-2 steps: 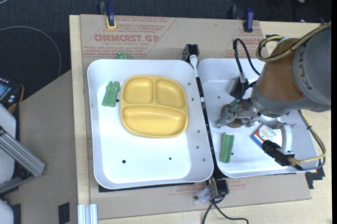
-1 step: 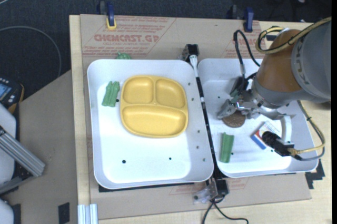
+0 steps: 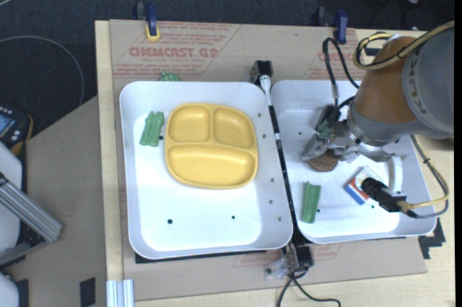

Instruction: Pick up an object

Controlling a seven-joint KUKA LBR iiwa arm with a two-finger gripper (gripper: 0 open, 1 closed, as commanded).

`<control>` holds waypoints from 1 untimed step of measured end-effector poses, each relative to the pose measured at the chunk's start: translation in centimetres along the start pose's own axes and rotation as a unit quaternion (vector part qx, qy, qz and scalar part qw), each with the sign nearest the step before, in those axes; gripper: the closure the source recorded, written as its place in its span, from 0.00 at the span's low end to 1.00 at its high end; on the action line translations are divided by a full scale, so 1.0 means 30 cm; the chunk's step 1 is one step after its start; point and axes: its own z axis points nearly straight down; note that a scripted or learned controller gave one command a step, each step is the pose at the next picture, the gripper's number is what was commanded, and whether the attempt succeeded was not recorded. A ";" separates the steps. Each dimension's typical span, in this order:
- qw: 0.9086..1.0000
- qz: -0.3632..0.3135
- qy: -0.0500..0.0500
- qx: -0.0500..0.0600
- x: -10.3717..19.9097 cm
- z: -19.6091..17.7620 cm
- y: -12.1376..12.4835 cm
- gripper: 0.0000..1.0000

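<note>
You have the gripper (image 3: 323,148) down in the right bin (image 3: 289,107), its metal fingertips hanging directly over a small round brown object (image 3: 324,163), flat and matte like a disc, which lies on the bin floor near the middle. You cannot tell from this angle whether the fingers are spread or pressed together, nor whether they touch the disc. The orange band of the arm (image 3: 390,92) sits above the wrist, and black cables loop around it.

Just in front of the disc, nearer the bin's front wall, you see a green ridged block (image 3: 311,201) standing roughly upright on the floor. To its right lies a small flat item (image 3: 355,190) in blue, white and red; any printing on it is too small to read.

In the left bin (image 3: 137,175) rests a yellow plastic plate (image 3: 211,145), smooth, rounded, split into three compartments. A second green ridged piece (image 3: 152,128) lies just beside the plate's left edge.

Both bins are glossy white with rounded corners, sitting on a brown board (image 3: 216,45) printed in red with "CHEMCAST", the remaining letters unclear. Blue-and-yellow clamps (image 3: 151,20) hold the board's far edge.
</note>
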 end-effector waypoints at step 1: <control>1.000 -0.004 0.002 -0.001 0.235 -0.317 -0.126 1.00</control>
